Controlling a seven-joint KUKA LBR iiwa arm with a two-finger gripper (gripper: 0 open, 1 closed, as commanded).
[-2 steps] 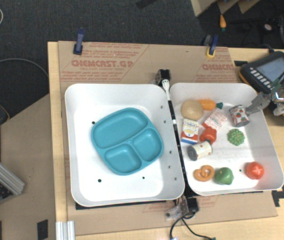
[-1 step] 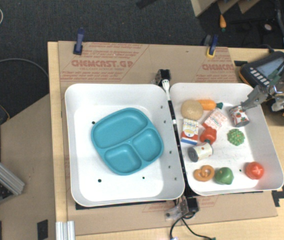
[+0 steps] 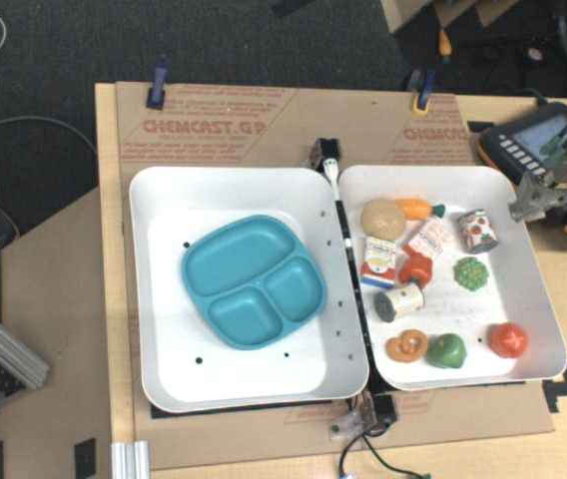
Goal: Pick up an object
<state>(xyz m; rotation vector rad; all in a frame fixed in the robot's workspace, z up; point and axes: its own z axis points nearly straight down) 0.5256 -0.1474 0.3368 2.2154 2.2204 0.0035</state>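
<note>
Two bins on the worktop, toys in the right one.

I count eleven small toys in the right bin (image 3: 533, 267), all lying loose. The carrot (image 3: 413, 209) at the top lies left to right, green tip pointing right. The white tube (image 3: 401, 299) in the middle also lies almost left to right, dark end to the left. The left bin (image 3: 154, 267) has one blue plate (image 3: 254, 279) with three pockets. A grey part at the right edge, just beside the right bin's top corner, looks like the claw (image 3: 538, 196). I cannot tell if it is wide or narrow.
</note>
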